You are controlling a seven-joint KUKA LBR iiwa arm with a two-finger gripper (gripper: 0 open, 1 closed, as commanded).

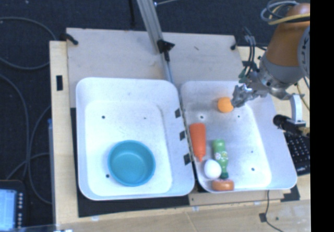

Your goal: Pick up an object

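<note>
You have the claw low over the right bin, at about 1 o'clock of that bin's floor, with the grey wrist and the orange band of the arm rising away toward 2 o'clock. Whether the claw is released or clenched you cannot tell from this angle; its tip is a dark blur. Just beside it, at its 8 o'clock, sits a small orange ball on the bin floor, so close that touching or not is unclear, and nothing shows it gripped.

Look toward 6 o'clock in the same bin and you find the rest of the pile. A carrot-shaped orange piece lies lengthwise along the left wall. To its 4 o'clock a green bottle-like item lies nearly parallel to it. A white egg-shaped object rests against the green item's lower end, and a flat orange-red piece sits at the bin's near rim, just beyond the egg at 5 o'clock.

In the left bin a blue bowl stands upright at about 6 o'clock of the floor, well apart from everything else. Both bins sit side by side on the desk, and a metal post slants up from the desk toward 11 o'clock.
</note>
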